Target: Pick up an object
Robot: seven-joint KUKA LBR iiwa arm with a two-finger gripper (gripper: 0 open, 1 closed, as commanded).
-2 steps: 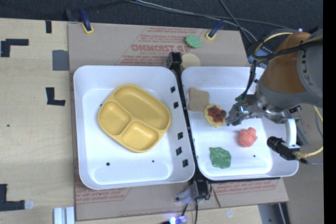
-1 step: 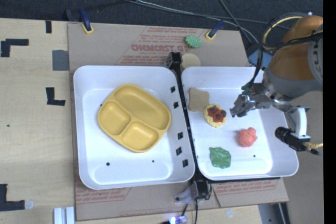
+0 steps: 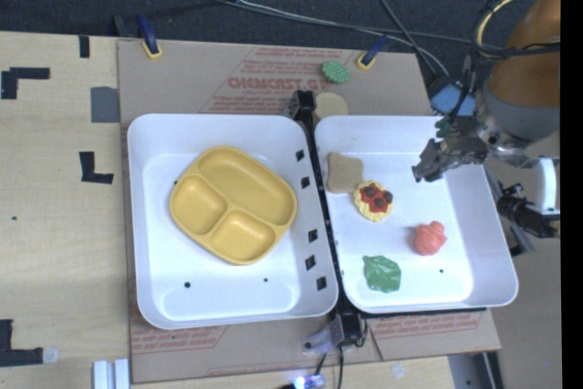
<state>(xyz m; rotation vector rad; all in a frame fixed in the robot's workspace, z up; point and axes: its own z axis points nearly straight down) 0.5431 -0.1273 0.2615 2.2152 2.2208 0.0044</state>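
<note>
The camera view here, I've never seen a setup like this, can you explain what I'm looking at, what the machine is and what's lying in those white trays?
You are looking down at a slant from one fixed camera above a bench. The grey and orange shape at the right is a robot arm; its dark gripper hangs over the right bin, and I see nothing held in it. Two shallow white bins sit side by side. The left bin holds a yellow divided plate. The right bin holds four small toy-like items: a tan piece, a yellow piece with red spots, a red piece and a green piece. Another small green item lies on the cardboard behind the bins.
</note>
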